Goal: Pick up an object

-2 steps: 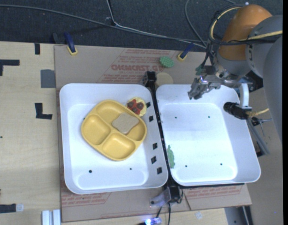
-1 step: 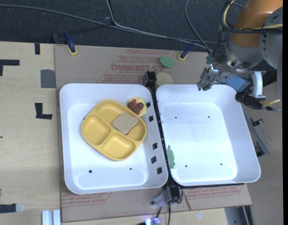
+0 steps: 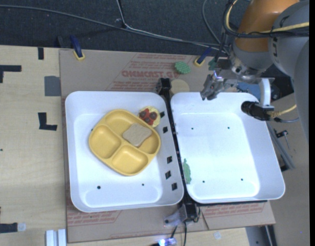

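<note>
End effector [image 3: 211, 89] hangs over the far rim of the right bin [image 3: 260, 152]. Can't tell how open it is, and I see nothing in its grip. The only pickable thing in that bin is a small green piece [image 3: 186, 171] tucked against the left wall, probably awkward to grab. The left bin [image 3: 85, 188] has a yellow divided plate [image 3: 103, 140] carrying a toast slice [image 3: 136, 134], with red berries [image 3: 149, 116] at its rim.

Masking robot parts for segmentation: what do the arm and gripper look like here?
The arm is smooth grey with rounded links and a bulbous orange band above the wrist. Dark and yellowish cables loop beside that band. The gripper is small, angular and metallic grey.
</note>
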### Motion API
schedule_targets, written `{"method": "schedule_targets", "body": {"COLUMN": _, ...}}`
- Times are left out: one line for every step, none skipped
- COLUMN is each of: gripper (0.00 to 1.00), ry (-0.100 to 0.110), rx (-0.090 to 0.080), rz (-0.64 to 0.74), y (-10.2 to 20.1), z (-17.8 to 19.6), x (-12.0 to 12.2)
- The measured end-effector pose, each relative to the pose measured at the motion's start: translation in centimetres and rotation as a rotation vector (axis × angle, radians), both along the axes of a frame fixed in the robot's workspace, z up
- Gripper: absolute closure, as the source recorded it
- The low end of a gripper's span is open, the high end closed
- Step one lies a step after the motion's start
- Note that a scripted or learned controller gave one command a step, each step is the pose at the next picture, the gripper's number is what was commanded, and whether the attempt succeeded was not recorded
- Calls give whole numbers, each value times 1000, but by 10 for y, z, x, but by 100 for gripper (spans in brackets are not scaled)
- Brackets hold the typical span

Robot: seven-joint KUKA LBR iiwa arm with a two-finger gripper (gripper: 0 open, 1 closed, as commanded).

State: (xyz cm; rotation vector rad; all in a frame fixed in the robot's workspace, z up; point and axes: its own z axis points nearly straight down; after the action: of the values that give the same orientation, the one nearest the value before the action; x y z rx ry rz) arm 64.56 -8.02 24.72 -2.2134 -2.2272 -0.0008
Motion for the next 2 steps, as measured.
{"method": "schedule_targets", "body": {"gripper": 100, "ry": 1, "rx": 0, "rz": 0, "y": 50, "z": 1, "x": -2}}
{"method": "schedule_targets", "body": {"gripper": 100, "ry": 2, "rx": 0, "rz": -1, "y": 101, "z": 5, "x": -18}}
